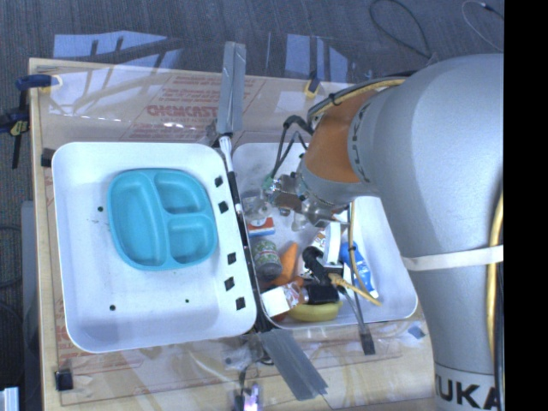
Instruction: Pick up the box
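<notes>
End effector [318, 229] is hanging low over the right bin [390, 255], above the clutter; can't tell its state or whether it's holding anything. Box [280, 299], I think, is lying at that bin's near edge, just left of the banana [315, 312]. Looks like approach is still underway; next it's needing a shift toward the box.

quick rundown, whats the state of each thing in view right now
arm: reaching down into the right bin
blue tray: lying flat in the left bin, right side up
left bin: holds the tray
right bin: cluttered with small items
banana: lying at the right bin's near edge
carrot: lying among the clutter
</notes>
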Tool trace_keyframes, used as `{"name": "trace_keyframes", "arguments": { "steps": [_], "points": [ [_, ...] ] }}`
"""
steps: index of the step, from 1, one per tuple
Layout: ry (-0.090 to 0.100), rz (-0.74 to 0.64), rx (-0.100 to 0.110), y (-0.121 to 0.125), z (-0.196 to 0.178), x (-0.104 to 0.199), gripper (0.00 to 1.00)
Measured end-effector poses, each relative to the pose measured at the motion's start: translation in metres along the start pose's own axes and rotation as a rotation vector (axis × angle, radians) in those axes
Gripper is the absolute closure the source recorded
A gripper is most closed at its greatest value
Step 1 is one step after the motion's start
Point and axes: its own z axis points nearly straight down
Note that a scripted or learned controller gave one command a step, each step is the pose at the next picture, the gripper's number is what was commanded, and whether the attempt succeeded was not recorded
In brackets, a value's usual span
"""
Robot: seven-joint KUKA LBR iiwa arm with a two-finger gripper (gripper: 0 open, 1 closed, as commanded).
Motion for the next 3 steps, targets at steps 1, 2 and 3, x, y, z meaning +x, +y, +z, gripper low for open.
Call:
{"name": "trace_keyframes", "arguments": {
  "steps": [1,2,3],
  "points": [
    [0.004,-0.002,0.003,0.0,-0.01,0.001,1.0],
    [0.003,-0.003,0.003,0.0,-0.01,0.001,0.0],
    [0.011,-0.007,0.007,0.027,0.001,0.0,0.0]
  ]
}}
